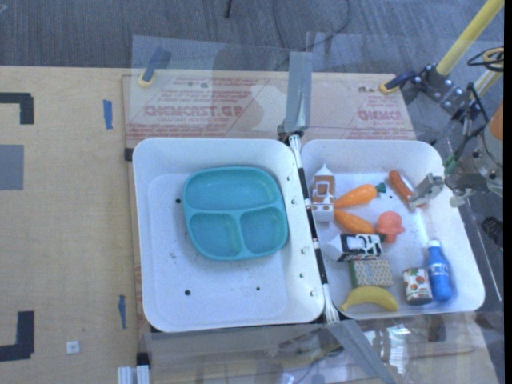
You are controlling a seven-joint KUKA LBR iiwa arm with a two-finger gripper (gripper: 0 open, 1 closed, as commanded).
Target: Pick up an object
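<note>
Toys are crowding your right bin (472,282): carrots (356,196), a banana (370,298), a blue bottle (438,270), a small can (416,286). Your hand (424,190) is hovering at that bin's far right edge beside a red sausage (401,185); you cannot tell whether it is parted. A teal plate (235,212) is sitting in the left bin (160,294).

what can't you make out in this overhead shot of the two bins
- Gripper: in the camera view, too small and blurred to tell whether its fingers are open or shut.
- Grey arm: cut off by the right edge.
- Small black-and-white carton: print too small to read.
- Small round can: label too blurred to read.
- Red sausage-shaped toy: its lower end is hidden by the gripper.
</note>
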